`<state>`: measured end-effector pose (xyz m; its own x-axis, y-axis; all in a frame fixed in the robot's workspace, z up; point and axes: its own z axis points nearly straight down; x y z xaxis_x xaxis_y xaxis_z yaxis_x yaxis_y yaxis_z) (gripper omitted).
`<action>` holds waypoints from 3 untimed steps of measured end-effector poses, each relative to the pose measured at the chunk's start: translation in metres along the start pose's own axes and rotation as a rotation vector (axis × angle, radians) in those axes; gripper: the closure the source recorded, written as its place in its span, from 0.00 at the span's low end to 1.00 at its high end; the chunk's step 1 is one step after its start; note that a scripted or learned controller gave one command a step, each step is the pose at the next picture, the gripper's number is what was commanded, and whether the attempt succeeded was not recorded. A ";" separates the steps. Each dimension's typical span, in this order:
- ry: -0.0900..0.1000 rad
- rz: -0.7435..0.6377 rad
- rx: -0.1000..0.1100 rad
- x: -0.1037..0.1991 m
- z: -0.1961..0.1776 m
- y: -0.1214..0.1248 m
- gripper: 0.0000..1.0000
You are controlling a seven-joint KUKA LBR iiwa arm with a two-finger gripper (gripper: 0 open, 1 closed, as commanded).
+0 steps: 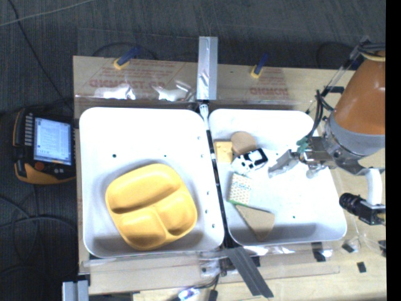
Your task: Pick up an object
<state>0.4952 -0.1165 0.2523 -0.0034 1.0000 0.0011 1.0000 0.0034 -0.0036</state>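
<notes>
The gripper (280,163) hovers over the right bin (313,224), fingers' state unclear. Just to its left a black-and-white object (250,160) crowds a tan lump (242,142), a speckled card (239,189) and a brown wedge (258,221). A yellow divided tray (150,204) fills the left bin (100,137)

Both bins (150,121) look like smooth, faintly glossy white plastic; the yellow divided tray (150,204) is smooth matt plastic; the bench top (94,74) reads as plain brown board, with a shiny metal strip (207,68) between them

yellow divided tray (150,204), white bins (100,130), black-and-white patterned toy (250,161), tan wedge (258,221)
</notes>
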 end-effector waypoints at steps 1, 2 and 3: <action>0.000 0.134 0.001 0.048 0.057 0.076 0.00; 0.000 0.134 0.001 0.048 0.057 0.076 0.00; 0.000 0.221 -0.001 0.020 0.157 0.090 0.00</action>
<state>0.5843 -0.0960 0.0951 0.2155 0.9765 0.0006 0.9765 -0.2155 -0.0031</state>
